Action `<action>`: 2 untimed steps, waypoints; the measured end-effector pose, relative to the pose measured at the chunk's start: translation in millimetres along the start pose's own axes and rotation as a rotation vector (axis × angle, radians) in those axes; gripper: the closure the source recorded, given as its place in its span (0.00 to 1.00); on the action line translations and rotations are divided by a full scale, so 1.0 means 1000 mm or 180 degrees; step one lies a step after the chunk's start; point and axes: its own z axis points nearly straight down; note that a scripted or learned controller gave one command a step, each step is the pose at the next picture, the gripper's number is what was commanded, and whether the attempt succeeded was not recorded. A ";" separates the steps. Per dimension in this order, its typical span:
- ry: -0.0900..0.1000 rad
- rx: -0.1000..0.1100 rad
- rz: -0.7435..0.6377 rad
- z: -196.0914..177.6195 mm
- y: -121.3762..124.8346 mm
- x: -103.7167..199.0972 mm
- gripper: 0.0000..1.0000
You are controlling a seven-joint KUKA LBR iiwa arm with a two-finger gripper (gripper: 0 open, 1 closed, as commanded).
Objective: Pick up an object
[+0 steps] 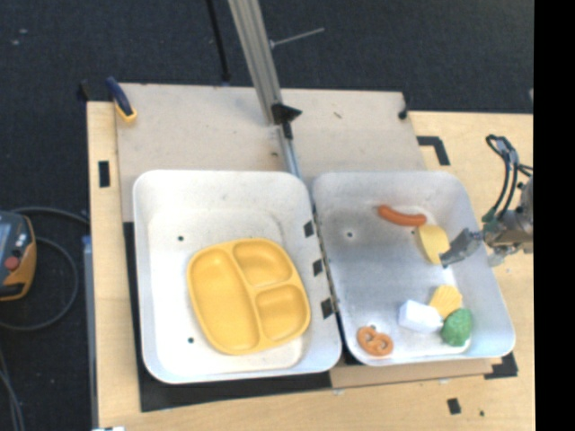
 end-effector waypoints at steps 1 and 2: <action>0.0000 -0.0002 0.0006 0.049 0.004 0.009 0.00; -0.0002 -0.0002 0.0005 0.105 -0.006 0.004 0.00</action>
